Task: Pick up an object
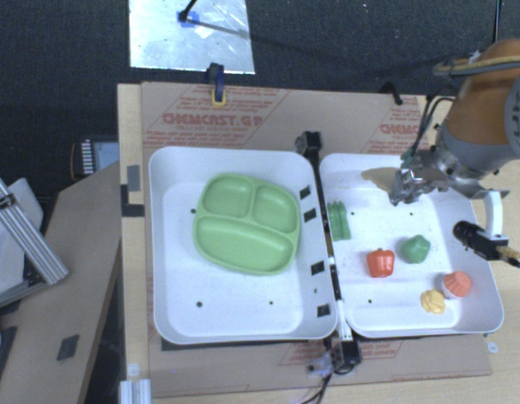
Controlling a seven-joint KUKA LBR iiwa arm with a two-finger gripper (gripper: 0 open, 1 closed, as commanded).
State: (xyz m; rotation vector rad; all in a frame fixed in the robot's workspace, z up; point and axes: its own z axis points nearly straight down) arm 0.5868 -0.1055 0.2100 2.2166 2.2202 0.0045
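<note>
Objects to choose from lie in the right bin: a red pepper near its middle, a green pepper just beside that, a yellow piece and an orange-and-white piece toward the bin's near right corner, and a green ribbed piece along its left wall. The gripper hovers over the bin's far part, well apart from them all, and holds nothing; whether its pincer is spread or closed cannot be told. The approach step seems in hand. Next it likely needs to centre over one piece and descend.
</note>
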